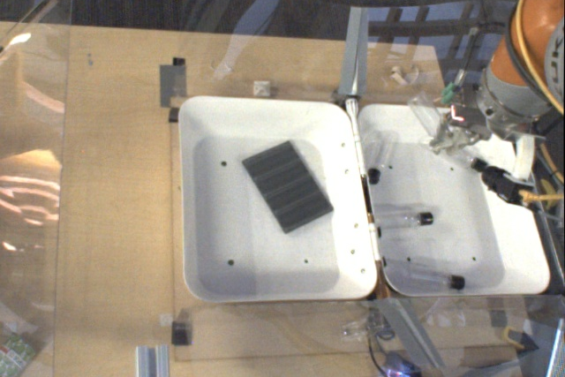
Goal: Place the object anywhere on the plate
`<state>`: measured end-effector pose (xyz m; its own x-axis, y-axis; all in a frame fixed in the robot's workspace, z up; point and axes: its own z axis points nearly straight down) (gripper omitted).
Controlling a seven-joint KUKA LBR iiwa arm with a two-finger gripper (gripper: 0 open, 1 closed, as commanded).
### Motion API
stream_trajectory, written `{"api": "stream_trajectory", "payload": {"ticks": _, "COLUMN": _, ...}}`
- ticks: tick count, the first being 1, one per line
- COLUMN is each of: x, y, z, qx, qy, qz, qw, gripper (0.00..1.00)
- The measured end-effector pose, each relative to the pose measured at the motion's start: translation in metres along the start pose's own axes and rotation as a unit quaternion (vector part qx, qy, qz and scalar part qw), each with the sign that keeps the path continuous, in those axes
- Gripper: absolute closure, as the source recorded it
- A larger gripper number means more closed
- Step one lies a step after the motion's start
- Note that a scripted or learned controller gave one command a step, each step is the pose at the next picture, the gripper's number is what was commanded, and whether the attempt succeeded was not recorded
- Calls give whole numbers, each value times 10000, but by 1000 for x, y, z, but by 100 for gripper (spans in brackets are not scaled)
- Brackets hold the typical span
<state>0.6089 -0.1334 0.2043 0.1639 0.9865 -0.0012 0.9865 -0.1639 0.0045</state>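
Note:
A dark grey ribbed plate (288, 186) lies tilted in the middle of the left bin (203, 278). Clear tubes with black caps lie in the right bin (521, 282): one near its middle (410, 217), one by its front wall (434, 279), and one against its left wall (372, 165). My gripper (453, 135) hangs over the back of the right bin, below the grey wrist and orange band (538, 22). A faint clear shape (425, 113) shows just left of the gripper; whether it is held I cannot tell.
A metal divider post (354, 49) stands behind the seam between the bins. Cables and a black connector (496, 179) trail from the wrist over the right bin's right side. Small black blocks (177, 66) sit on the wooden bench.

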Motion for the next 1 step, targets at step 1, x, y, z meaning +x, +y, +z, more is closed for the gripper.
{"api": "stream_trajectory", "payload": {"ticks": 1, "x": -43, "y": 37, "z": -38, "qx": 1, "qy": -1, "qz": 429, "qw": 9991, "gripper": 100}}
